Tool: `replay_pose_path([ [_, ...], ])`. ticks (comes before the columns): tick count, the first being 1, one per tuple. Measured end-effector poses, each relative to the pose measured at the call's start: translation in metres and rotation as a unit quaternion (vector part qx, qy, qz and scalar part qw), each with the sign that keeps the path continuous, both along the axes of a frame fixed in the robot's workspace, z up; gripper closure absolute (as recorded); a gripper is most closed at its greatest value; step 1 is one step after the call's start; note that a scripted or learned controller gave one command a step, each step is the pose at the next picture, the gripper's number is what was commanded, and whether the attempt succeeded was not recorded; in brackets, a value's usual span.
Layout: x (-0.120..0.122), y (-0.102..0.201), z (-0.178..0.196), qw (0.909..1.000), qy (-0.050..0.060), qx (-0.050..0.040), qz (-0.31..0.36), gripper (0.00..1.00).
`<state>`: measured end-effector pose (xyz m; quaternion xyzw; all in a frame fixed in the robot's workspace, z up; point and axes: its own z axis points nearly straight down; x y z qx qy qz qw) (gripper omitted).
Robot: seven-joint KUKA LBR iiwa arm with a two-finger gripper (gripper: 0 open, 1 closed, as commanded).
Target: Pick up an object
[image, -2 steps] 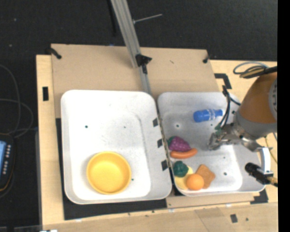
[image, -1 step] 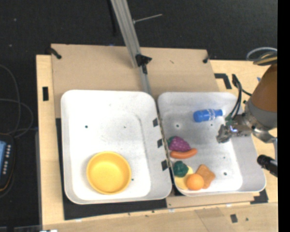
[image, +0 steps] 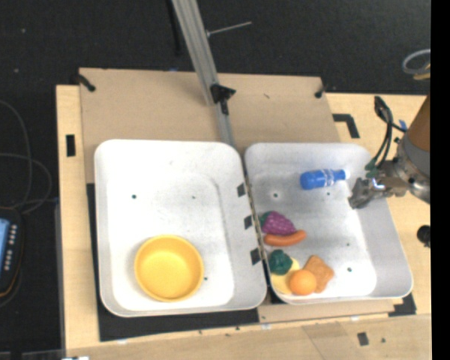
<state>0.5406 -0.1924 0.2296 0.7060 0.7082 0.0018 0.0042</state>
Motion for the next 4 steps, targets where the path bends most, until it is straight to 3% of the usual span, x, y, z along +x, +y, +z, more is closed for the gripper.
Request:
replay_pose_path([
  [2,-0.003,0.113,0.015,1.0,0.003,0.0028,0.003,1.0],
  [4,-0.021,0.224,0.025,1.0,0.005,0.0033,0.003,1.0],
])
